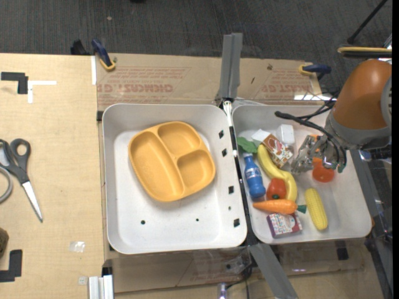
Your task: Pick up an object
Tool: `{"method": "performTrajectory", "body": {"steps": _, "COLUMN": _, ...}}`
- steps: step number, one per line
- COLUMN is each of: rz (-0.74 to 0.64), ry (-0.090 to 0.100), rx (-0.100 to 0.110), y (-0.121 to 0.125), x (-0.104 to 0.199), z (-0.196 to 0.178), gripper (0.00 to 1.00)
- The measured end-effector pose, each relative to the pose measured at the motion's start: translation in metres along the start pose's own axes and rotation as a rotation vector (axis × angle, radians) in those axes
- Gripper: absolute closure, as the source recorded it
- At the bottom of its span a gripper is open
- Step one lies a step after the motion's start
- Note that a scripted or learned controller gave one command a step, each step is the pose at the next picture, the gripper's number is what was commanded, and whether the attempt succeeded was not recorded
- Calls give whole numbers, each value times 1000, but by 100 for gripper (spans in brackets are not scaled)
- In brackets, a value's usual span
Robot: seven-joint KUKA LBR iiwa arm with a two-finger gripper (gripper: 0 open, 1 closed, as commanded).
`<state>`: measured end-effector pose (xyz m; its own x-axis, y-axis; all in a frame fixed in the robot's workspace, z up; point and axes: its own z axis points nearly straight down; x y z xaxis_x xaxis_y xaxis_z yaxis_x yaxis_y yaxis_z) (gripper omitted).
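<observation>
From the bench's right edge my arm (365,95) bends down into the right bin (358,220), and my gripper (310,156) hangs low near that bin's middle; how far it is spread I cannot tell. A red tomato (323,171) lies just beside it. The banana (275,165), blue bottle (253,176), carrot (274,207) and corn cob (316,208) lie nearer the bin's front. The left bin (118,229) holds a yellow divided plate (172,161). Scissors (24,174) rest near the bench's left edge.

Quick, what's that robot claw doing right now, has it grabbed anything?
Gripper: low in the right bin, beside a red-orange toy; open or shut cannot be told, and no grasp shows.
</observation>
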<state>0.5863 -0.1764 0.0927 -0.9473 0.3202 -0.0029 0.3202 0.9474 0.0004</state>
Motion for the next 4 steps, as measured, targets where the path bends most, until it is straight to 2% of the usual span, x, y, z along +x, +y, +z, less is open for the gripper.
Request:
{"method": "performTrajectory", "body": {"steps": 1, "rz": 0, "ry": 0, "rx": 0, "y": 0, "x": 0, "z": 0, "gripper": 0}}
{"method": "performTrajectory", "body": {"steps": 2, "rz": 148, "ry": -2, "rx": 1, "y": 55, "x": -48, "z": -1, "gripper": 0}}
{"method": "performTrajectory", "body": {"steps": 3, "rz": 88, "ry": -1, "rx": 0, "y": 16, "x": -10, "z": 0, "gripper": 0}}
{"method": "performTrajectory", "body": {"steps": 4, "rz": 82, "ry": 2, "rx": 0, "y": 54, "x": 62, "z": 1, "gripper": 0}}
